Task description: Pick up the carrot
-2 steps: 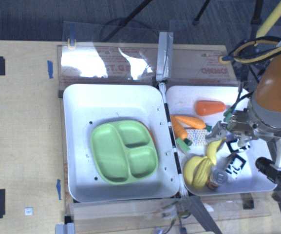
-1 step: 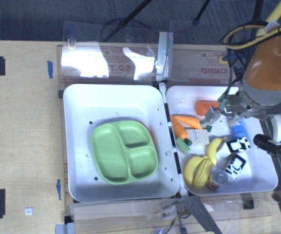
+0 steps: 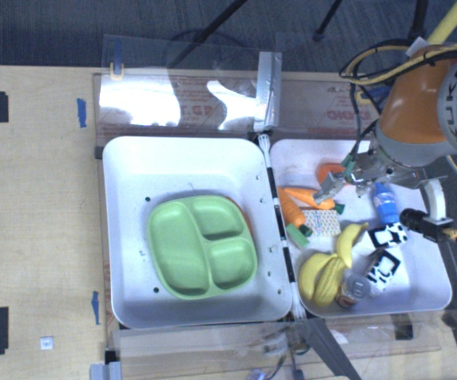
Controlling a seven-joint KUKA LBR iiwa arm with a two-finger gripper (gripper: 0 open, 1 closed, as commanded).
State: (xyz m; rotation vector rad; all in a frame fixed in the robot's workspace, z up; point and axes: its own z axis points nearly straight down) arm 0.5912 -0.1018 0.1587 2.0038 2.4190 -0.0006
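**Carrot pick: arm over the right bin, lift not yet shown**

The carrot [image 3: 306, 198] lies in the right bin [image 3: 438, 295], near that bin's left wall, with its orange body running from upper left to lower right. A second orange piece [image 3: 329, 169] sits just above it, and whether this is another carrot or a different toy cannot be told. The jaws [image 3: 340, 182] hang low over the upper middle of the right bin, just beside the carrot's right end. Judged from this view, the approach is done or nearly so, while the grasp and the lift remain. The carrot appears to rest among the other items and nothing shows it raised.

Whether the jaws are open or closed cannot be told, since the metal parts blur into the clutter beneath and the wrist housing covers much of them. Contact between jaws and carrot is likewise unclear.

Other contents of the right bin are a banana [image 3: 347, 244], a yellow rounded fruit [image 3: 321, 279], a blue bottle [image 3: 386, 206], a speckled pad [image 3: 321, 223] and black-and-white patterned pieces [image 3: 385, 252]. The left bin [image 3: 125, 172] holds a green divided plate [image 3: 203, 246]. Glare washes out the clear panel behind the bins, and the arm's upper links run off the right edge of the picture.
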